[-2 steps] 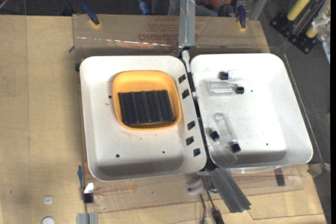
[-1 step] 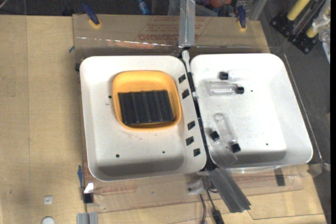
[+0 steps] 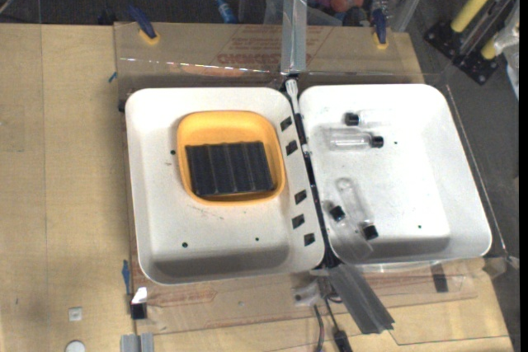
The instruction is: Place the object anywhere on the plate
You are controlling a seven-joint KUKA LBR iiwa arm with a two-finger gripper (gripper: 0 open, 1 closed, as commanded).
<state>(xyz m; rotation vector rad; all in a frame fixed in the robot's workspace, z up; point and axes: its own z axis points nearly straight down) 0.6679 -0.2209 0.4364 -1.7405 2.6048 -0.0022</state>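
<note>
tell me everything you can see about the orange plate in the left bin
The orange plate is a shallow, rounded-square dish that looks like glossy plastic, with a raised rim glowing lighter along its far edge. It lies flat on the floor of the left bin, slightly toward the bin's far side. A dark, ribbed rectangular slab rests on it, covering most of its middle and reaching its near rim. Nothing else touches it.

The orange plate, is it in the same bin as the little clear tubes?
No, the orange plate sits in the left bin, while the clear tubes lie in the right bin.
</note>
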